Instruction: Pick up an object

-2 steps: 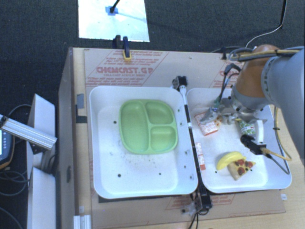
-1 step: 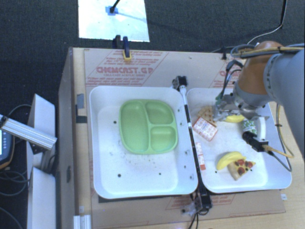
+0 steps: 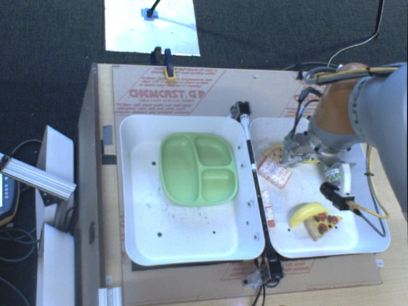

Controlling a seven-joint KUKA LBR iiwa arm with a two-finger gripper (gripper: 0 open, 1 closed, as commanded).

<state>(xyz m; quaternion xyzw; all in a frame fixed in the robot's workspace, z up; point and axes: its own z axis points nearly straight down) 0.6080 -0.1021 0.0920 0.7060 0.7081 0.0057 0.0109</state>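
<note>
My gripper (image 3: 295, 153) reaches down into the right bin (image 3: 370, 234) near its far left part, below the orange wrist band. It hangs just right of a tan waffle-like piece (image 3: 274, 152) and above a red-and-white packet (image 3: 275, 171). A small bottle with a white cap (image 3: 336, 174) lies right of the gripper, partly under the arm. A yellow banana (image 3: 303, 213) and a pizza slice toy (image 3: 322, 224) lie at the front of the bin. A bit of yellow (image 3: 312, 161) peeks out beside the gripper.
The left bin (image 3: 146, 234) holds a green divided plate (image 3: 196, 169). A black divider bar (image 3: 254, 171) runs between the bins. A cable (image 3: 366, 212) trails across the right bin's right side.
</note>
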